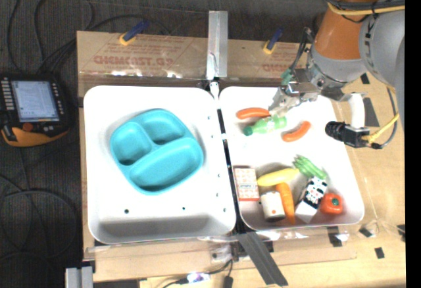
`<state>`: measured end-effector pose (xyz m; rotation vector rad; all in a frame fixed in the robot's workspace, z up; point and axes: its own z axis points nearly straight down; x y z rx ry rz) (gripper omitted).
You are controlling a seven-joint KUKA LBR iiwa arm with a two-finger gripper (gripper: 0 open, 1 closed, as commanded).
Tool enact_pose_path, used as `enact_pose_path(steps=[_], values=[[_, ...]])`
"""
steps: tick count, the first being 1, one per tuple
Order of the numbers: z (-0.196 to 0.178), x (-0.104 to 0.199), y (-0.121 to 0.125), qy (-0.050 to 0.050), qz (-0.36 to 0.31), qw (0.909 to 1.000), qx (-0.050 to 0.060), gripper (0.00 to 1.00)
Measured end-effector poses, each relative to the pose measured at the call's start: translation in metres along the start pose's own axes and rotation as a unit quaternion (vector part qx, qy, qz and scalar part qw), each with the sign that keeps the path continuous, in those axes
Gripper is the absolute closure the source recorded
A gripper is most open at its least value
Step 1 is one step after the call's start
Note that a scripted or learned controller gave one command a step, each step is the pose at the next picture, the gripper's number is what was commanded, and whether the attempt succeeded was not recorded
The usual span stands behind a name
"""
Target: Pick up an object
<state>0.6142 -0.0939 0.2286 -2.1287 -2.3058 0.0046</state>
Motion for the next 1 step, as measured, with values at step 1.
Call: enact_pose_path(steps=[1], values=[[0.0191,0.0694,-0.0713,0.0,0.093,0.9957,0.002,1.0]])
